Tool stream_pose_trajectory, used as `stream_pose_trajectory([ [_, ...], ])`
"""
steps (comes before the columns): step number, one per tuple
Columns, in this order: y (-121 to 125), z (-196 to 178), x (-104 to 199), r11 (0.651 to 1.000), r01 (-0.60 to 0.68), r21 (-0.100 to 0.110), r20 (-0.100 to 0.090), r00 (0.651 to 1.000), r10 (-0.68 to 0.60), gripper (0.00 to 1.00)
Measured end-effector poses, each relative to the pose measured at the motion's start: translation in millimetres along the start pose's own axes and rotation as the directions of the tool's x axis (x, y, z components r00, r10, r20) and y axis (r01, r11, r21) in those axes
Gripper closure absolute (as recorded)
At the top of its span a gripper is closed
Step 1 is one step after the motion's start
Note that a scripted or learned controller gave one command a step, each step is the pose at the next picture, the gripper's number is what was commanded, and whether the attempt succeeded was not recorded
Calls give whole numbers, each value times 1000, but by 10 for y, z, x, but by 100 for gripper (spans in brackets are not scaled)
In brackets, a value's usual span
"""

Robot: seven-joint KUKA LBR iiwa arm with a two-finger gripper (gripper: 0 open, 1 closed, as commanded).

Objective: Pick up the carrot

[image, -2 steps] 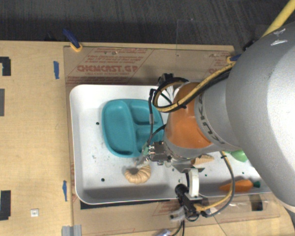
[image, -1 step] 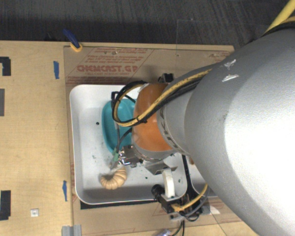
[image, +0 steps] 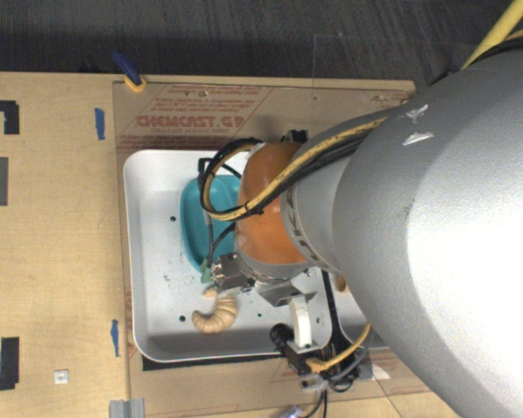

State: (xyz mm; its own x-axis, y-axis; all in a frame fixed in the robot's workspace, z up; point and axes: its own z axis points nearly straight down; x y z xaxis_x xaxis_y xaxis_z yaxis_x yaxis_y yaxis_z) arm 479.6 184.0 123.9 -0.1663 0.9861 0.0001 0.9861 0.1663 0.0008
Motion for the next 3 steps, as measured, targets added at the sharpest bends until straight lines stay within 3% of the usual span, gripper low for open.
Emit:
stream_pose_trajectory([
  [1,400,-308,311,962,-273,0,1,962,273,100],
  [2,401,-398,314,963,-271,1,3,963,271,100],
  [3,53,-234,400,900,-435,6,4,900,435,100],
])
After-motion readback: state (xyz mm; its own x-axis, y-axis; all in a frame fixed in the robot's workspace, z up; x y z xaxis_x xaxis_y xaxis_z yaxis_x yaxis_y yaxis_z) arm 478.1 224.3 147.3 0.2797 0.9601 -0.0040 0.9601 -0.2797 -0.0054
